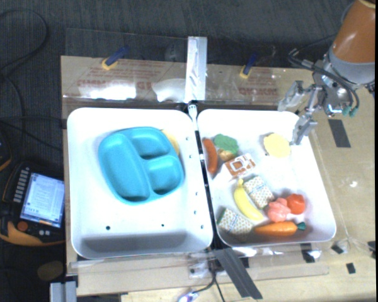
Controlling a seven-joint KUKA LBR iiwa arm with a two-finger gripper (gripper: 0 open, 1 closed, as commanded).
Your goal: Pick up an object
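My gripper (296,113) hangs open over the far right corner of the right bin (320,187), with nothing between its fingers. One finger (300,129) points down just right of a pale yellow round piece (276,145). The same bin holds toy food: a green piece (225,142), a reddish sausage (210,156), an orange-and-white square piece (240,165), a banana (244,203), two patterned blocks (259,190) (234,221), a pink piece (277,211), a red tomato (295,203) and a carrot (276,228).
The left bin (82,187) holds a blue divided tray (140,162) with a yellow edge (171,142) peeking out behind it. A clear wall with clamps (115,58) (248,67) stands behind both bins. A handheld pendant (34,201) lies off the bench at the left.
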